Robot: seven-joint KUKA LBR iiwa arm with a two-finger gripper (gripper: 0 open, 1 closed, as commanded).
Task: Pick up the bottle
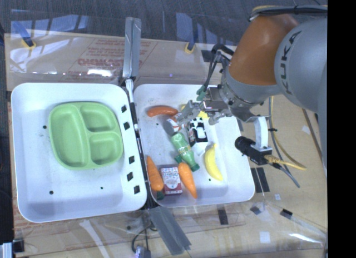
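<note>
The green bottle (183,149) lies on its side in the right bin (239,187), running diagonally from upper left to lower right. My gripper (196,129) hangs over the middle of that bin, just up and right of the bottle's upper end and very close to it. The grey wrist and orange band cover what lies behind the gripper. I see nothing lifted off the bin floor.
Around the bottle lie a sausage (162,110), a banana (212,163), two carrots (154,174) (188,180) and a small red box (171,178). The left bin (33,190) holds a green divided plate (86,134). A ridge with black clips (132,140) separates the bins.
</note>
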